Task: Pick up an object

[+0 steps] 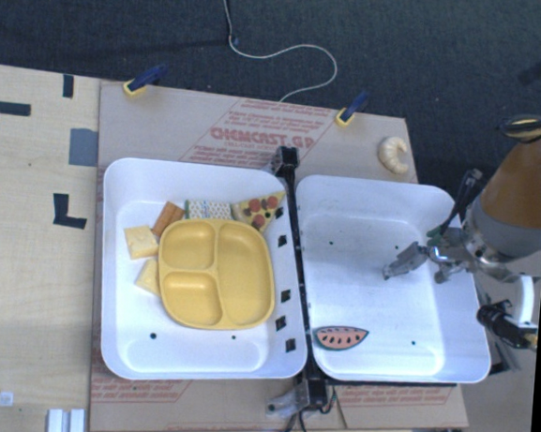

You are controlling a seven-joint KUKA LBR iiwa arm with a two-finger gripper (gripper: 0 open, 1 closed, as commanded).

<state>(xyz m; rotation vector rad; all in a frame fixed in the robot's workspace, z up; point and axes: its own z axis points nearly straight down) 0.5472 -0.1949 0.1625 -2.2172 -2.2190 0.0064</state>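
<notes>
A toy watermelon slice [340,337] lies flat near the front edge of the right bin [383,220]. My gripper [414,273] hovers over the right half of that bin, behind and to the right of the slice, well apart from it. It stands open, with nothing between its fingers. In the left bin [119,329] a yellow divided plate [216,273] lies in the middle. Tan cracker pieces [141,242] sit at the plate's left edge, and a toy pizza slice [260,208] lies behind it.
A pale croissant-shaped toy [395,154] rests on the cardboard behind the right bin. Two clamps [144,79] [353,105] hold the cardboard's back edge, and a white cable [284,56] loops there. The divider between the bins [291,250] runs front to back.
</notes>
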